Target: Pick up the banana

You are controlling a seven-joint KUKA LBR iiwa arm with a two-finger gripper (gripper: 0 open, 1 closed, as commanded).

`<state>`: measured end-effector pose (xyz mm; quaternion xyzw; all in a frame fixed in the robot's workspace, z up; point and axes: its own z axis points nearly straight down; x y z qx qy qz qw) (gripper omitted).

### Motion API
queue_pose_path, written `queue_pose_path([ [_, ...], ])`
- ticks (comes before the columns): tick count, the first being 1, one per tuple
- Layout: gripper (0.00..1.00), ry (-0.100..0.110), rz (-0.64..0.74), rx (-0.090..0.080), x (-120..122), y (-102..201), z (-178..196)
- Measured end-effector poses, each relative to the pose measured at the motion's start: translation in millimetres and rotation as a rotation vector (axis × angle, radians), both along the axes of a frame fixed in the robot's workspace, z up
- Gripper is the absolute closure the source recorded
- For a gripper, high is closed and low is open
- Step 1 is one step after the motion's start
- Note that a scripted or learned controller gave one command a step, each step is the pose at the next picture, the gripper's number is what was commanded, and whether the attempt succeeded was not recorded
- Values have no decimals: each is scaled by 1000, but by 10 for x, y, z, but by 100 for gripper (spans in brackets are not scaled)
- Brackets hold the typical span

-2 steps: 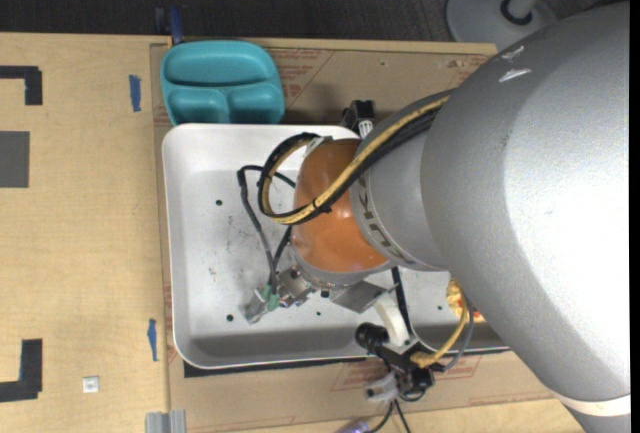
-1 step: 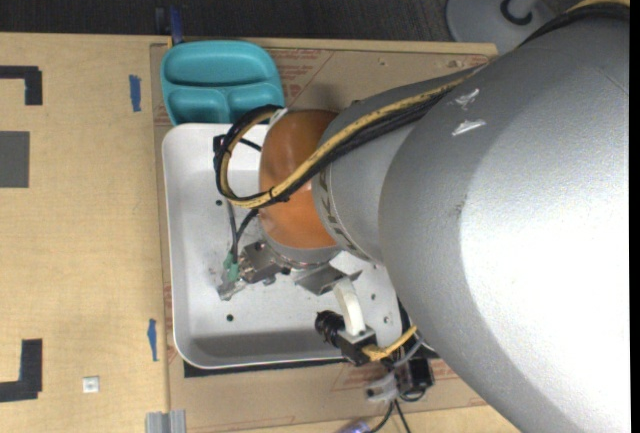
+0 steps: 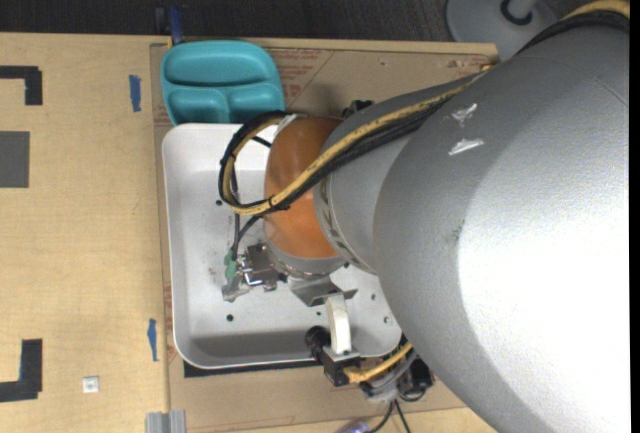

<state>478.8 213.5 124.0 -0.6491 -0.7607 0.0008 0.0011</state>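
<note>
My arm, with its orange band (image 3: 300,186), reaches steeply down into the left white bin (image 3: 190,221) and hides most of the bin's floor. The gripper (image 3: 243,273) pokes out from under the wrist as a small metal block with a green part, low over the bin's floor near the middle. Black and yellow cables loop around the wrist. What lies under the wrist and the gripper is hidden.
A teal plastic tray (image 3: 222,81) leans at the bin's far rim. The brown bench (image 3: 80,221) stretches left, marked with black squares and blue tape. The arm's grey body covers the right half of the view. A grey stand base (image 3: 490,6) sits at the back right.
</note>
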Motion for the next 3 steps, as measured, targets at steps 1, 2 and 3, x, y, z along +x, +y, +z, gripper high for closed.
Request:
queue_pose_path([
  [1,0,-1,-364,-2,-2,50,-43],
  [2,100,0,-363,-2,-2,55,55],
  [3,100,1,-362,-3,-2,58,149],
])
